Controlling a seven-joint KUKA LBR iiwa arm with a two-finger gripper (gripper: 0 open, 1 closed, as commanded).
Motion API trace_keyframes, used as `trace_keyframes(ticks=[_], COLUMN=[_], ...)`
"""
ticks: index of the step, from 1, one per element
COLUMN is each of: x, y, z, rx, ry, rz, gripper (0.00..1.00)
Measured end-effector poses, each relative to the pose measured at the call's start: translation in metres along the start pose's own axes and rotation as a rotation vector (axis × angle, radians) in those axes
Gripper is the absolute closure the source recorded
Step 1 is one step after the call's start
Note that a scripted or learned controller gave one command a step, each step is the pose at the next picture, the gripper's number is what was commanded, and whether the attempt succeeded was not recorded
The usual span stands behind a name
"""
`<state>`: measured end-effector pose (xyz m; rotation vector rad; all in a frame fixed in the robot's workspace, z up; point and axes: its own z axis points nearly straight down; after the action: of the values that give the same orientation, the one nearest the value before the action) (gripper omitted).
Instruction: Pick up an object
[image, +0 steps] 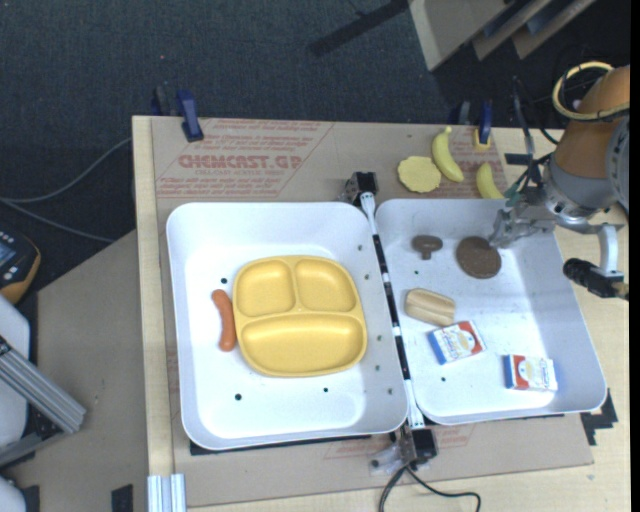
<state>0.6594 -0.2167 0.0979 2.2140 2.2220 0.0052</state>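
Note:
The right bin (570, 330) holds a brown disc (479, 258), a small brown mushroom-shaped piece (427, 244), a tan bread roll (430, 305) and two small blue-and-white cartons (456, 343) (528, 373). My gripper (503, 229) hangs over the bin's far right corner, just up and to the right of the brown disc, close to its edge. I cannot see anything held in it. The grey wrist with its orange band (585, 150) comes in from the upper right.
The left bin (200, 400) holds a yellow divided plate (298, 314) with an orange sausage (225, 320) beside it. On the board behind the right bin lie a yellow wafer (419, 174) and two bananas (448, 155) (487, 180). A black clamp (362, 187) sits between the bins.

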Motion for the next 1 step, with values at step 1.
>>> trace_keyframes(ticks=[1], x=[0.0150], y=[-0.0666], z=[0.0124], rx=[0.010], ry=[0.002], rz=[0.006], gripper=[1.00])
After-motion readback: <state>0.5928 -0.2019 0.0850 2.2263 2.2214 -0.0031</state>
